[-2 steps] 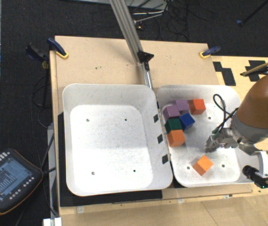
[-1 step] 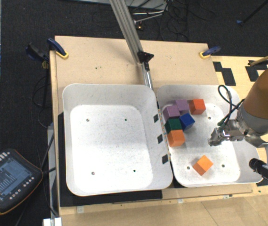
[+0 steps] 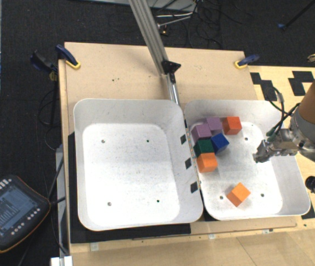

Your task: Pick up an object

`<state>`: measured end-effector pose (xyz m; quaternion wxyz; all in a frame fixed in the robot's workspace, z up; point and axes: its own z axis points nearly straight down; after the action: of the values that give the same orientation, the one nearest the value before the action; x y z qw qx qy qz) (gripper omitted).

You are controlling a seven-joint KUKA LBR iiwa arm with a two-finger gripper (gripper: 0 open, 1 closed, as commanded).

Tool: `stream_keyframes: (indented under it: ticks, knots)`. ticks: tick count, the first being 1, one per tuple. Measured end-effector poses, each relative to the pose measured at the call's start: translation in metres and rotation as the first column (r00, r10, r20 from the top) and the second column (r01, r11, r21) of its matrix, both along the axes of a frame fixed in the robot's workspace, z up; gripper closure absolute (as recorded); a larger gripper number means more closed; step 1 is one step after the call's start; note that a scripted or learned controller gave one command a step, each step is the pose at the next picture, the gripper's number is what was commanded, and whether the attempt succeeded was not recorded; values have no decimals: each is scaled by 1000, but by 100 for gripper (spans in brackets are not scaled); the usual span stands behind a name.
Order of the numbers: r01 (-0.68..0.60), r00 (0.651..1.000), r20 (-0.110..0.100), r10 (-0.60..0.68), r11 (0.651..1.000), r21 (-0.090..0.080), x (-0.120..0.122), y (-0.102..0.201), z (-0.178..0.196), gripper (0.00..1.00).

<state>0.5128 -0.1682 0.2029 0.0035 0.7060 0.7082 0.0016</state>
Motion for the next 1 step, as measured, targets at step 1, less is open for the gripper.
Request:
stream_keyframes:
  ticks: [1]
  knots:
    - [-5, 1000, -3, 5, 1000, 4, 23, 52, 14, 100]
